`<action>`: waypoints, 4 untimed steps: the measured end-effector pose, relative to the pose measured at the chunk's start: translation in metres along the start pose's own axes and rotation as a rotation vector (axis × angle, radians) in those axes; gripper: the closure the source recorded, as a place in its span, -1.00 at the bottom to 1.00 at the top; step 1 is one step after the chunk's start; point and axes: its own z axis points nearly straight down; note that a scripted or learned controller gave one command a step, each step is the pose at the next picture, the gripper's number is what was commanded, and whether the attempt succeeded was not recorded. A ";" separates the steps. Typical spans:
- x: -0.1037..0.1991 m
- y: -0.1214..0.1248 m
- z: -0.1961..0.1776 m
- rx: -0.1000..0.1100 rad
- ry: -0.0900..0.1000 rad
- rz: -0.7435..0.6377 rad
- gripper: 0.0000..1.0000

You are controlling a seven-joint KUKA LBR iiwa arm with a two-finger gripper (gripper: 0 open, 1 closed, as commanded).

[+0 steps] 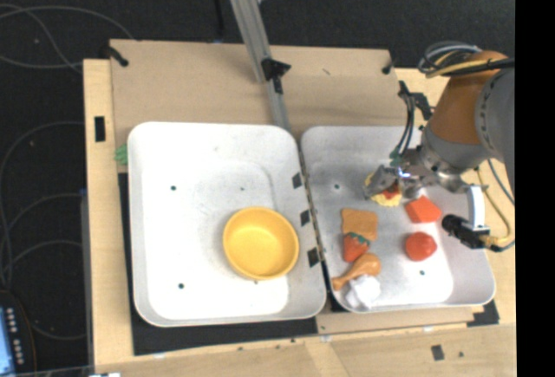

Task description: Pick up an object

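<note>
gripper (388, 185) sits low over small yellowish toy (387, 196) in right bin (338, 150), finger state unreadable; toy prob light, stiff plastic, a bit slick, best pinched across narrow middle.

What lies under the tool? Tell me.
Under the tool, a small yellow and red object lies on the right bin. The tool covers its upper part, so its shape is unclear.
</note>
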 end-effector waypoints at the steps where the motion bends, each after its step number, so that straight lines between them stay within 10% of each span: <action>1: 0.000 0.001 -0.012 -0.005 0.000 0.001 1.00; 4: -0.006 -0.001 -0.148 -0.008 0.001 -0.004 1.00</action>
